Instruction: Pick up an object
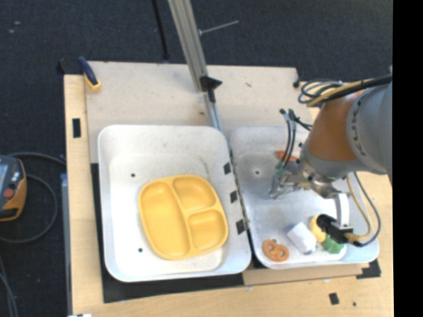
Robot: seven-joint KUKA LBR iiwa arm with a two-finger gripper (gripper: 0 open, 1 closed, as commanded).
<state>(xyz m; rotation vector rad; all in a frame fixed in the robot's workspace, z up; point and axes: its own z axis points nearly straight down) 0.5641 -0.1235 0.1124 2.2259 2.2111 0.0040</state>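
Small objs sit in right bin's near corner: orange pretzel [275, 249], white block [301, 237], yellow-green piece [326, 235] (all close together). Tool [277, 189] hangs mid right bin [254, 152], apart from them; finger state can't tell. Yellow divided tray [183, 215] in left bin [125, 152].

Both bins [165, 144] look like matt white plastic, lightly speckled and scuffed; the yellow tray [183, 215] is smooth plastic with a soft sheen. Bench top [145, 91] reads as pale, matt board, and the slanted rail [188, 32] is ribbed bare metal. Arm [350, 134] has a smooth satin shell.
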